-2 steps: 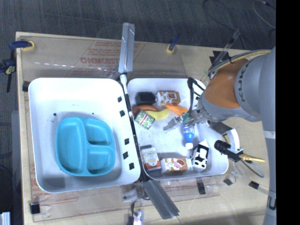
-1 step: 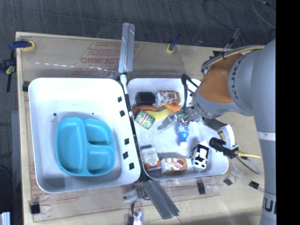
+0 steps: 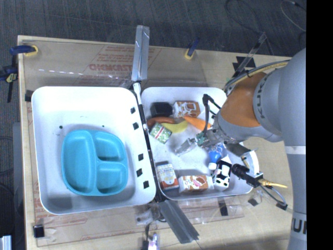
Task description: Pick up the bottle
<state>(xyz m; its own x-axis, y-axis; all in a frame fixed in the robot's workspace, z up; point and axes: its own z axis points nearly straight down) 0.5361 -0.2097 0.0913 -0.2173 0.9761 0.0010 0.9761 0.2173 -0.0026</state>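
Two white bins sit side by side on the counter [image 3: 78, 61]. The left bin [image 3: 47, 108] has a blue divided tray [image 3: 94, 162] lying in its lower middle part. The right bin [image 3: 171, 95] is the messy one.

The arm [image 3: 270, 105] comes in from the right of the frame, and its orange band [image 3: 242, 105] sits over the bin's upper right corner. The hand [image 3: 204, 138] is down among the stuff in the middle right of that bin, just beside a clear crumpled thing [image 3: 183, 146]. Honestly can't tell if it's open or closed, or if it has hold of anything, the angle just doesn't show it.

The bottle [image 3: 214, 155] is blue with a white cap, lying right below the hand, near the bin's right wall. Touching it or not? Can't say.

Other stuff in there: a black object [image 3: 161, 109] and a small carton [image 3: 186, 108] along the top, something orange [image 3: 195, 122] and yellow [image 3: 178, 126] under those, a green packet [image 3: 161, 133] on the left, two more cartons [image 3: 166, 175] [image 3: 193, 183] along the bottom, and a black and white item [image 3: 223, 174] at lower right, just under the bottle.
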